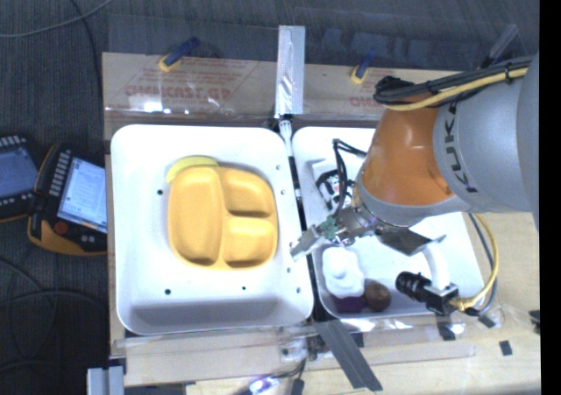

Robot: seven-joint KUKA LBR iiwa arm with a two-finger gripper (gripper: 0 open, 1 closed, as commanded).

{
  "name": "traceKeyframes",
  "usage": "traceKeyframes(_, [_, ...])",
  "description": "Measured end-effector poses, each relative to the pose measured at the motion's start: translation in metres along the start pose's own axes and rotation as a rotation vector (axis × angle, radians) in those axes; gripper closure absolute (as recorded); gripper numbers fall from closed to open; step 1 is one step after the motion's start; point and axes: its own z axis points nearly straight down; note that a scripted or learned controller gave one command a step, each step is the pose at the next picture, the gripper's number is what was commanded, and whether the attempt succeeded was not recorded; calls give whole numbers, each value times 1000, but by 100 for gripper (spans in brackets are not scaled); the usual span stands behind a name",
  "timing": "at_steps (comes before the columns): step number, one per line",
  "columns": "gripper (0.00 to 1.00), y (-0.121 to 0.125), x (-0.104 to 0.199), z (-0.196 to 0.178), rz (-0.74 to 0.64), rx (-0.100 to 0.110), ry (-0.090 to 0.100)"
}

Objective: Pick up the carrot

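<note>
Bench of brown board bearing two shallow white bins side by side. In the left white bin, a yellow plastic tray with three compartments, a curved pale yellow piece tucked against its far edge. Over the right white bin, the grey arm with its orange band, reaching in from the right, gripper low near the bin's left wall; how far open, impossible to tell. Just below the gripper, a small white plastic lump, then a purple item touching a round brown one. Carrot's place impossible to tell.
</note>
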Motion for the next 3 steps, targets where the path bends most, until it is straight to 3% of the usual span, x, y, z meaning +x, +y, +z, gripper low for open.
traceKeyframes(1, [0,-4,-16,-119,96,-1,-3])
traceKeyframes(2, [0,10,32,0,-253,2,2])
traceKeyframes(3, [0,-10,-29,0,-474,0,0])
